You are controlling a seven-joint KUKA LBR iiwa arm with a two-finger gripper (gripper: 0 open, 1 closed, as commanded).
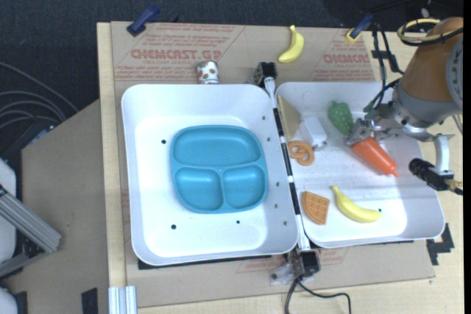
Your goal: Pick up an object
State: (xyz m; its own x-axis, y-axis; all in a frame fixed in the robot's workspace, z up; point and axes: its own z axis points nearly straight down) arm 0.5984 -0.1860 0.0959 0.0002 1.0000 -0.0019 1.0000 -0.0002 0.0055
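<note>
The right white bin (423, 220) holds several toy foods. An orange carrot (376, 156) lies tilted near its middle right, and a green vegetable (340, 116) sits just up and left of it. A yellow banana (355, 207) and a brown waffle (316, 207) lie near the front, with a pretzel (300, 151) and a white piece (313, 131) at the left wall. My gripper (365, 130) is low in this bin, at the carrot's upper left end and right beside the green vegetable. The grey arm with its orange band (430, 70) reaches in from the right.
The left bin (143, 220) holds a blue sectioned plate (218, 167). On the board behind the bins lie a second banana (292, 46) and a small patterned cup (208, 71). Blue clamps (143, 20) sit at the board's back edge. Cables hang by the arm.
</note>
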